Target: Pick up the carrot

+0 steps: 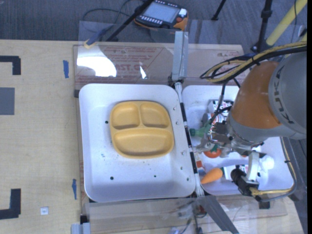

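My arm (273, 101), grey with its orange band above the wrist, reaches in from the right and bends downward, my gripper (219, 143) hanging low at its end.

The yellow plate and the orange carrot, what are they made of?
The yellow three-section plate looks like moulded plastic: one even colour, smooth rounded ridges, dull sheen. The orange carrot with a green end is probably a plastic toy, as its skin looks smooth and uniform, though it is too small to be sure.

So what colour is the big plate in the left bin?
The plate is yellow, seen in the camera view.
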